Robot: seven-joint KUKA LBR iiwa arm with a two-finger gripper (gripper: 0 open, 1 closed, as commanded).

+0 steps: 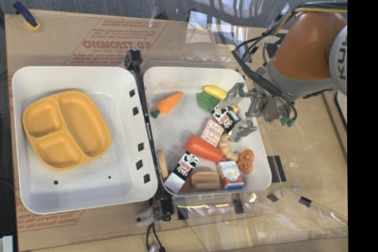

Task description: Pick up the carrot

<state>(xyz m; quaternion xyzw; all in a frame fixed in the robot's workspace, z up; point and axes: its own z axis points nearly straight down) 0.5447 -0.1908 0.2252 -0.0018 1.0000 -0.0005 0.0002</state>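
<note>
The carrot (168,103) lies in the right bin (177,77), near its far left corner, orange body pointing right and green top toward the divider. It rests alone on bare white floor, well apart from the claw (241,110), which hangs over the right side of the same bin with its fingers spread and nothing between them. Under and beside the claw sit a small cow-print carton (223,117), a yellow-and-green corn piece (210,95), a red pepper-like piece (204,149), a pretzel (245,159) and other small toy foods. The left bin (35,192) holds a yellow divided plate (66,128). Both bins stand on a worktop (88,41) covered in printed brown paper.
</note>
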